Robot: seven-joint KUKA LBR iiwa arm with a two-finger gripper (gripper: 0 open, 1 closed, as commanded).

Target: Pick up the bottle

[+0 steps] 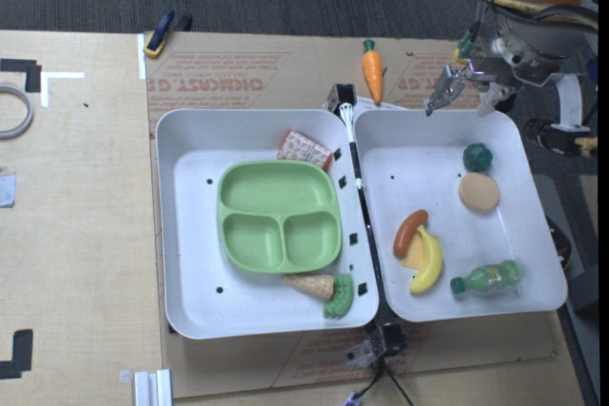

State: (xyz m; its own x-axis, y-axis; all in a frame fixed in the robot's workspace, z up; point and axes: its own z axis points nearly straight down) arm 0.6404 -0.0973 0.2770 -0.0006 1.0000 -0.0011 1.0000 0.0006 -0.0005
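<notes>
Reaching from the right bin's [533, 204] far edge, the open, empty gripper [455, 88] should straddle the green bottle [486, 279] across its width.

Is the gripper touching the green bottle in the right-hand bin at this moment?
Apart. The camera view shows the gripper above the right bin's far rim, while the bottle lies near the bin's front edge, with white floor between them.

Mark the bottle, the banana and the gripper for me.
bottle [486, 279]: camera view, middle of its body.
banana [427, 264]: camera view, middle of its curve.
gripper [443, 96]: camera view, between its fingertips.
</notes>
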